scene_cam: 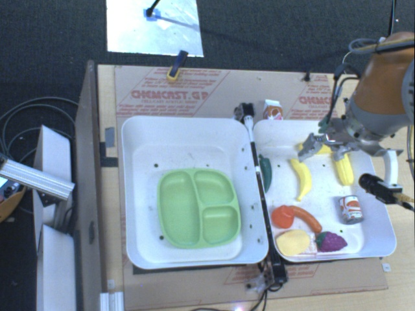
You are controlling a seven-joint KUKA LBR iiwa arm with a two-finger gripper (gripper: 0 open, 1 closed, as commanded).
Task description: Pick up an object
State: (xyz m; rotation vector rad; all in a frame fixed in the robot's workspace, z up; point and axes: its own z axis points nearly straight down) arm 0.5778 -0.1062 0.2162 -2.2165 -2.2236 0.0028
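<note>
Yellow plastic fruit lies in the right bin (pixel 388 238), and the claw (pixel 326 145) hovers over the upper part of this bin, at the end of the grey arm with the orange band (pixel 384 83). Its two fingers look spread apart, one toward the curved banana (pixel 301 177) and one just above a second, shorter yellow piece (pixel 343 170); I see nothing held between them. Lower in the same bin are an orange carrot-like piece (pixel 305 218), a small can (pixel 351 209), a pale yellow round thing (pixel 293 241) and a purple bunch (pixel 332 241), and a dark green piece (pixel 265 171) rests by the wall between the bins. The left bin (pixel 139 135) carries a green divided tray (pixel 198 207). I judge that the step in hand is the approach, with no grasp made yet. The next move calls for choosing one target, probably the shorter yellow piece or the banana, bringing the claw centred over it, going down and then closing on it.
</note>
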